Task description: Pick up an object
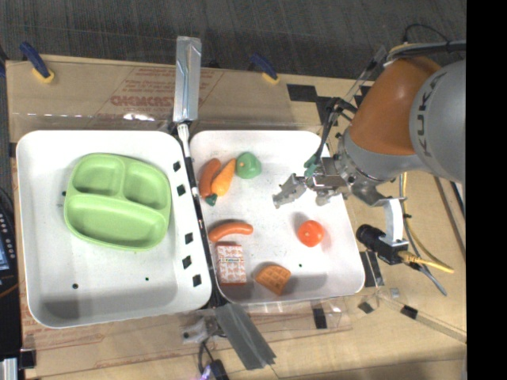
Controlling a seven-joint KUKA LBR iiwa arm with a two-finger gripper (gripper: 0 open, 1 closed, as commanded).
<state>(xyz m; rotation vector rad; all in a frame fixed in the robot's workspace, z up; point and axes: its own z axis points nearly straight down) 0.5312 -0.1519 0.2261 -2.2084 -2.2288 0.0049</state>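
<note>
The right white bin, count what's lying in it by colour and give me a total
Orange or red: 5, carrots, sausage, tomato, waffle
Green: 1, round fruit
Red and white: 1, small box
Total: 7

— What is sitting in the left shallow white plastic bin?
— A light green divided plastic tray is lying there; a blue clamp is gripping the brown cardboard sheet behind.
</note>
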